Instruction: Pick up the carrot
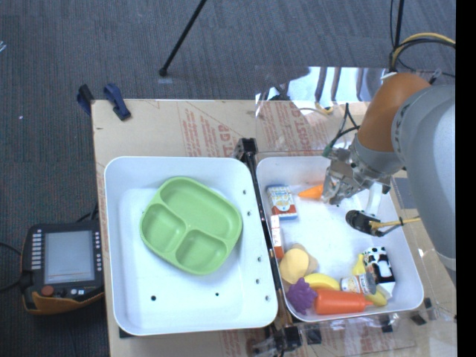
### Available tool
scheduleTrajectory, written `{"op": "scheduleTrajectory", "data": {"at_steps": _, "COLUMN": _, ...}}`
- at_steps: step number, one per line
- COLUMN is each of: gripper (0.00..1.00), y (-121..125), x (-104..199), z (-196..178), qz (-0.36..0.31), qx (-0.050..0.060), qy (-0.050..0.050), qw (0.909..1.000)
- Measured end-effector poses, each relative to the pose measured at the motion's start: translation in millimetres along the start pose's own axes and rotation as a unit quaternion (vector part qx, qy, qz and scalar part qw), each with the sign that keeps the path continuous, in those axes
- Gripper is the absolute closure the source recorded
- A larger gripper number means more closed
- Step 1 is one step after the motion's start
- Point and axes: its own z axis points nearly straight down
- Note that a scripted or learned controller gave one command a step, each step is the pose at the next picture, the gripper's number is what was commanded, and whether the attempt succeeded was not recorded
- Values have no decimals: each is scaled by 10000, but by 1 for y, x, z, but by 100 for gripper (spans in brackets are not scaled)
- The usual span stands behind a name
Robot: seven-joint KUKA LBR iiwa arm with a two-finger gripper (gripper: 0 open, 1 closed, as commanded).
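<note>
Claw (336, 192) sitting low in right bin (413, 274), touching small carrot (312, 193); finger state impossible to tell.

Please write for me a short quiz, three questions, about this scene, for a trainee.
1. True or false: the green plate lies in the right bin.
2. What lies beside the purple grapes? A) long orange carrot B) spoon C) cup
3. Fill in: the gripper hovers over the ____ bin.

Key: 1 false; 2 A; 3 right.
</note>
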Motion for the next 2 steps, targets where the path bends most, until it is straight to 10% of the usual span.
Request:
{"op": "scheduleTrajectory", "data": {"at_steps": 1, "gripper": 0, "y": 0, "x": 0, "z": 0, "qz": -1, "qx": 3, "qy": -2, "qw": 10000}}
{"op": "scheduleTrajectory", "data": {"at_steps": 2, "gripper": 100, "y": 0, "x": 0, "z": -10, "qz": -15, "qx": 8, "qy": -5, "qw": 10000}}
